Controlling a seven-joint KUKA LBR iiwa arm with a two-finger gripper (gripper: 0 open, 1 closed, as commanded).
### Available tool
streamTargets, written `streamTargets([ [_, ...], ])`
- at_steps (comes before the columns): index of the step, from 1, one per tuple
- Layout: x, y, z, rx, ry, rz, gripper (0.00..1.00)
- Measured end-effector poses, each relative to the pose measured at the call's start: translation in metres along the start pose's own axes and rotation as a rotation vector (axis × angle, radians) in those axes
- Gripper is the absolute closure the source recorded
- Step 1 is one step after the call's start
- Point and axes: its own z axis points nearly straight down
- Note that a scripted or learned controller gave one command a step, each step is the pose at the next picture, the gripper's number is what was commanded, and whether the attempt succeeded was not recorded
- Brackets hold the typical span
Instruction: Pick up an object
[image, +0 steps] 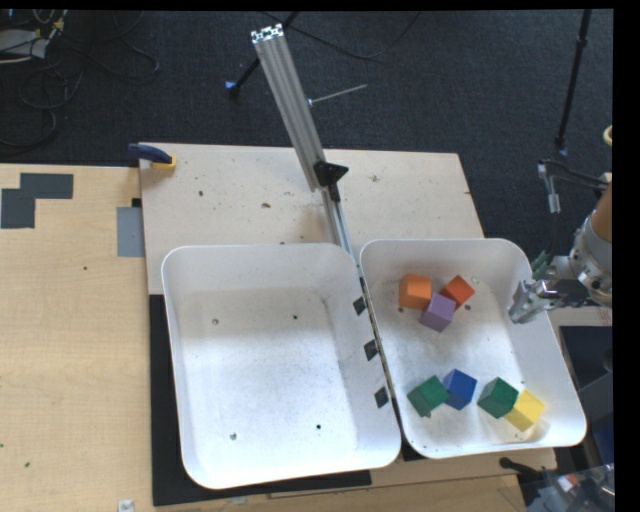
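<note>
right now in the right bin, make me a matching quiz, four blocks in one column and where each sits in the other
Blocks:
1. purple block
2. yellow block
3. blue block
4. orange block

Places:
A. between two green blocks
B. nearest the bin's lower right corner
C. leftmost of the upper cluster
D. just below the two orange-toned blocks

Pairs: 1-D, 2-B, 3-A, 4-C

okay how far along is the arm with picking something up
Done: nothing yet. All seven blocks, including the purple block and yellow block, sit in the right bin. In hand: the gripper is at that bin's right rim. Left: reaching, grasping, lifting.
</note>
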Motion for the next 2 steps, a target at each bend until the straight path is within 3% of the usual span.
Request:
streamTargets([
  [2,0.111,0.014,0.01,0.004,0.003,-0.002,1.0],
])
